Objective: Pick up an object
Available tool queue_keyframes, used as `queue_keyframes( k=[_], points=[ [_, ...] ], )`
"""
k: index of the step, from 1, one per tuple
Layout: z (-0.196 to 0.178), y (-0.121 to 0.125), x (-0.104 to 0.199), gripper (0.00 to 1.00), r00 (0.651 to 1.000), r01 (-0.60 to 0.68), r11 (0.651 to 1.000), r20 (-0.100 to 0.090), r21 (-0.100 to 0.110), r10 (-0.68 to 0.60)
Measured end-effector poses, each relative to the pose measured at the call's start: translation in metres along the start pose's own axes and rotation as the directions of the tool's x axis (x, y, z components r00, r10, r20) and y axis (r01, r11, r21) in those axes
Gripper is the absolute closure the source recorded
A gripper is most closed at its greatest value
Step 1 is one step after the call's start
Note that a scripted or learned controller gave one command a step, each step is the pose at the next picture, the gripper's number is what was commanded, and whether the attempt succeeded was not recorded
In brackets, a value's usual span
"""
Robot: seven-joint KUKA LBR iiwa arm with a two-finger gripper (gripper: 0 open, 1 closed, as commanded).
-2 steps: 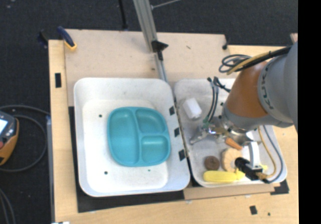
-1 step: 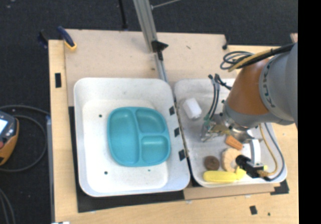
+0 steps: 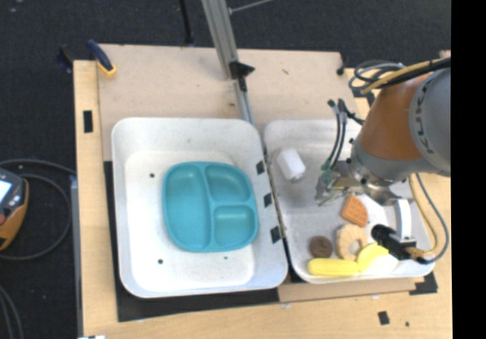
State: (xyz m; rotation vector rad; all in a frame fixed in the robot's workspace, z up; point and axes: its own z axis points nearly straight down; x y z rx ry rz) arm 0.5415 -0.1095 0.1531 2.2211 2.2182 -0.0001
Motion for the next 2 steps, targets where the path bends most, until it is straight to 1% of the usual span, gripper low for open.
queue_keyframes(
  k=[1,2],
  points=[
    [-0.048,0.000,0.009,1.00,1.000,0.007,1.000,0.000,-0.002,-0.007],
    [-0.111,0.002,0.010,1.00,1.000,0.007,1.000,0.001,-0.004,-0.007]
  ],
)
